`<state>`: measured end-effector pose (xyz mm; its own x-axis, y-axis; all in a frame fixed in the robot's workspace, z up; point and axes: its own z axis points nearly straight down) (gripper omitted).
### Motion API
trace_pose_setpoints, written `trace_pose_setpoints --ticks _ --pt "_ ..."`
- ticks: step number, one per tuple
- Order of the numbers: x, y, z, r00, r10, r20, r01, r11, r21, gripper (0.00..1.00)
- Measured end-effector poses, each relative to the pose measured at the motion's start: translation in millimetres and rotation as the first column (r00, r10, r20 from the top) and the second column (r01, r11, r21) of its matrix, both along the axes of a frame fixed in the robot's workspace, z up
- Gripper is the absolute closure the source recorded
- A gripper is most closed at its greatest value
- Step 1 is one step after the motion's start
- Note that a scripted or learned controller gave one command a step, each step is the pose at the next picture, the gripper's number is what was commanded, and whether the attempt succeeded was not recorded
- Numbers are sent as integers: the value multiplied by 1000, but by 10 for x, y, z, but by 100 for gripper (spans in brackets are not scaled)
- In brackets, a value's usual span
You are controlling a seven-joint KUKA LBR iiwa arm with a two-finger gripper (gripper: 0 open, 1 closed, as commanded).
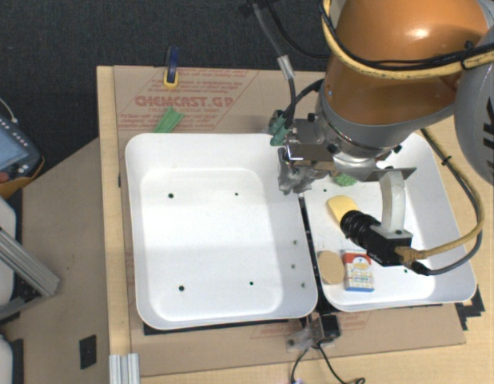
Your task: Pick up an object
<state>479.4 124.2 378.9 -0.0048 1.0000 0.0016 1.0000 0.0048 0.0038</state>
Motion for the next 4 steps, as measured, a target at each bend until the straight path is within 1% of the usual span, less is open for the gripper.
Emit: trace_pose_setpoints --ticks 1,2,3,4 --pt "-5 -509 -407 1000 -10 -10 10 1000 -3 100" --pt "2 50 145 1000 2 3 -2 1000 2 100" --pt "-5 -422 -291 1000 -10 -10 10 1000 -3 100" --pt "-1 50 -132 1000 0 -1 0 1000 0 100"
